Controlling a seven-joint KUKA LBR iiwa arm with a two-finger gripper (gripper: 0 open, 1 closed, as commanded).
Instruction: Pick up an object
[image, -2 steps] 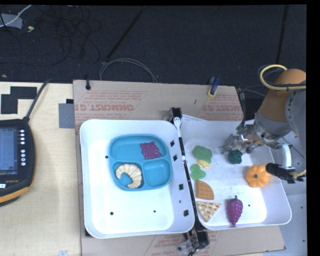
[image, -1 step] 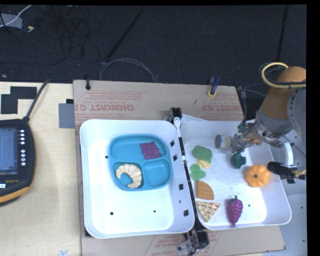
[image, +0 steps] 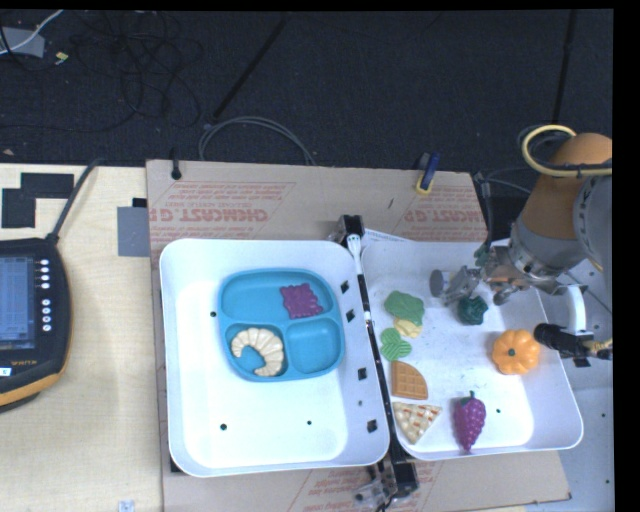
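Note:
My gripper (image: 458, 289) reaches into the right bin (image: 560, 425) from the right and sits low near its back. A small dark green toy (image: 472, 311) lies right beside the gripper's tip, touching or nearly touching it; I cannot tell if it is held. An orange pumpkin (image: 515, 352) rests just in front of the gripper. Further left are a green broccoli-like piece (image: 404, 304), a yellow bit (image: 408, 327) and a green leaf (image: 396, 346). A waffle (image: 408, 381), a pizza slice (image: 415, 420) and purple grapes (image: 469, 420) lie near the front.
The left bin (image: 190, 400) holds a blue divided plate (image: 325, 350) with a croissant (image: 259, 350) and a purple item (image: 302, 299). A black divider (image: 368, 340) runs between the bins. A tablet (image: 25, 310) lies at the far left.

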